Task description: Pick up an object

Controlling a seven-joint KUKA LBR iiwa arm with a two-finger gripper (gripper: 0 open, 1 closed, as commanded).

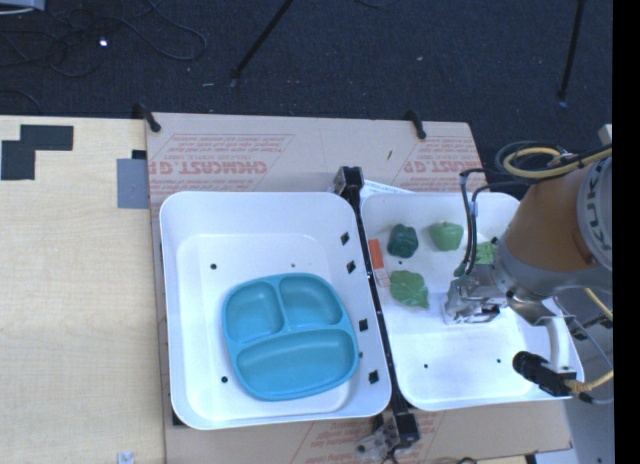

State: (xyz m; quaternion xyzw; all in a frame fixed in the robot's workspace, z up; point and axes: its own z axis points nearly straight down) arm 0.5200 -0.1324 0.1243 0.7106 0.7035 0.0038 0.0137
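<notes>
Three, maybe four small green pieces sit in the right bin (440,392), all in its upper half, right of frame centre. Dark teal lump (403,241) is uppermost-left, light green piece (446,236) just to its right, leafy green piece (409,289) below the teal one. A fourth green scrap (486,251) peeks out at the arm's edge, mostly hidden.

Gripper (470,307) is down in the same bin, right of the leafy piece and close to it but apart. Nothing visible between its tips. Too small and cluttered to tell whether it's spread or closed, so I can't call that.

Handling guess: these look like toy food or soft plastic/foam, light, no fragility concern. Leafy piece looks flat and irregular, probably soft and low to the floor, so the tips would need to go nearly to the bin bottom and pinch across its narrow width. Teal lump looks rounder and taller, the easier grab: close across its middle. A smooth surface could squirt out if pinched off-centre. Light green piece is similar but nearer the hidden scrap, so more chance of nudging a neighbour.

Left bin (200,222) holds a blue divided plate (290,337), wide and flat, poor fit for a two-finger pinch except at the rim. I'd stick with the greens.
</notes>
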